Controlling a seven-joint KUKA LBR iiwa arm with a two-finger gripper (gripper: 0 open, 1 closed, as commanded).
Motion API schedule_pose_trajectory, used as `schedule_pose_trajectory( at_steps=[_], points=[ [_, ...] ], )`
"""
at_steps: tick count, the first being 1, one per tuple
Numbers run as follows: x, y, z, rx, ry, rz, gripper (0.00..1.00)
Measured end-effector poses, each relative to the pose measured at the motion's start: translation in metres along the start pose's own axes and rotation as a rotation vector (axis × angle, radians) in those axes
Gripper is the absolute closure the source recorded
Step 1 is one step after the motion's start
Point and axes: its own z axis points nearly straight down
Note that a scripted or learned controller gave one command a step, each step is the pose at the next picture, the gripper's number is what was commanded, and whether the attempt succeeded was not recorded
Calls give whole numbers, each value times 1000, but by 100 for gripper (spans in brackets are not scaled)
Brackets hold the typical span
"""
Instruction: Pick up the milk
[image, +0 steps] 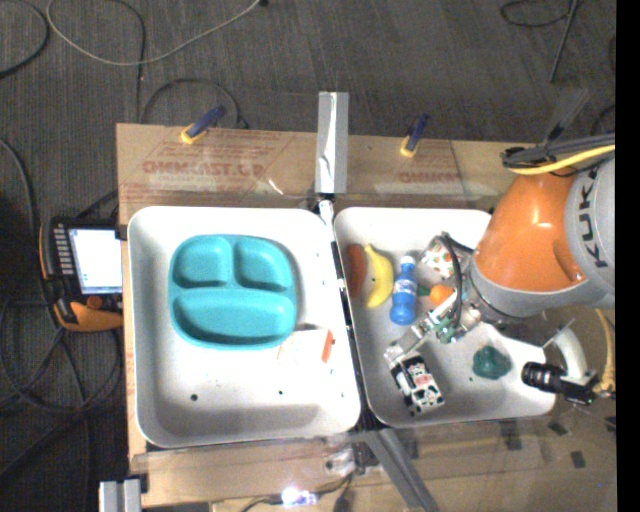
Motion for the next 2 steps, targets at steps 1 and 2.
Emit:
schedule_pose_trajectory(
  at_steps=[1, 2],
  points=[
    [-23, 25, 0, 3, -4, -108, 0],
    [-38, 43, 0, 1, -1, 26, 0]
  ],
)
